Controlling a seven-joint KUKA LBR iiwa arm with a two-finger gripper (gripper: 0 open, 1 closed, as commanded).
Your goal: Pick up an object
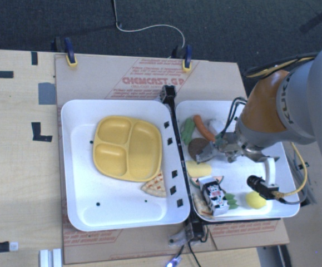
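Observation:
My gripper (pixel 215 146) is low in the right bin (pixel 286 166), at its left-middle, with the grey arm and its orange band (pixel 263 107) coming in from the right. Its tip is right beside a brown round piece (pixel 197 147). Just above lie an orange sausage-like piece (pixel 205 129) and a green piece (pixel 188 128). A pale yellow block (pixel 198 169) sits below the brown piece. Further down are a white-and-black small box (pixel 215 197) and a yellow lemon-like ball (pixel 256 201).
The left bin (pixel 74 166) holds a yellow divided plate (pixel 128 148) and a pizza slice (pixel 155 187) near the divider. A black rail (pixel 176 154) runs between the bins. Clamps (pixel 69 53) pin the cardboard at the back.

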